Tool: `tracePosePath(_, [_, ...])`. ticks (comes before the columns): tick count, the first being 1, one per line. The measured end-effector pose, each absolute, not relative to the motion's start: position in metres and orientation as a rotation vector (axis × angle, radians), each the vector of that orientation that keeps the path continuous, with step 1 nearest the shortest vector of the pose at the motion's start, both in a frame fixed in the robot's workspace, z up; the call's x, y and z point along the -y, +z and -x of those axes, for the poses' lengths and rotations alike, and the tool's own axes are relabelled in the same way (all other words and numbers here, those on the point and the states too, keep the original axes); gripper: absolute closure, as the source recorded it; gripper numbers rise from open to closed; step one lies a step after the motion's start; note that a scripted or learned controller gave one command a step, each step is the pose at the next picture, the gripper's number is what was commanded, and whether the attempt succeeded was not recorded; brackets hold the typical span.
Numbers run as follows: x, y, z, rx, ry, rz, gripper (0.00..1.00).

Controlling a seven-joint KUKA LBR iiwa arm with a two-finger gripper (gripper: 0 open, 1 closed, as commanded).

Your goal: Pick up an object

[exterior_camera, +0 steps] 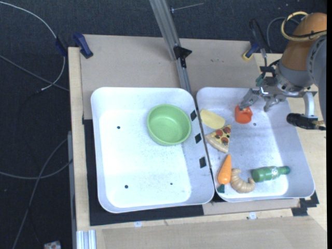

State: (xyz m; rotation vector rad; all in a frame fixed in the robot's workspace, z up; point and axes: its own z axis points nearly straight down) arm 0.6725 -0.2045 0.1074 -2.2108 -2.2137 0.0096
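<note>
The gripper hangs over the right bin near its back rim, fingers spread wide, nothing between them. The red object sits just beneath its left finger. Open white floor runs forward and right. Pizza slice, carrot, croissant and green bottle crowd the near edge. A green bowl sits in the left bin.

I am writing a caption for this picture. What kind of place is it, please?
Probably a robotics lab test bench, not a kitchen. Two white bins sit on a wooden board with clamps, a grey and orange arm's gripper reaches over toy foods such as a carrot, and cables trail across the floor.
</note>
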Motion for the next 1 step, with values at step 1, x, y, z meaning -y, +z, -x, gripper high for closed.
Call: tracePosePath(1, [0.2045, 0.1036, -0.6749, 2.219, 0.001, 2.214, 0.0])
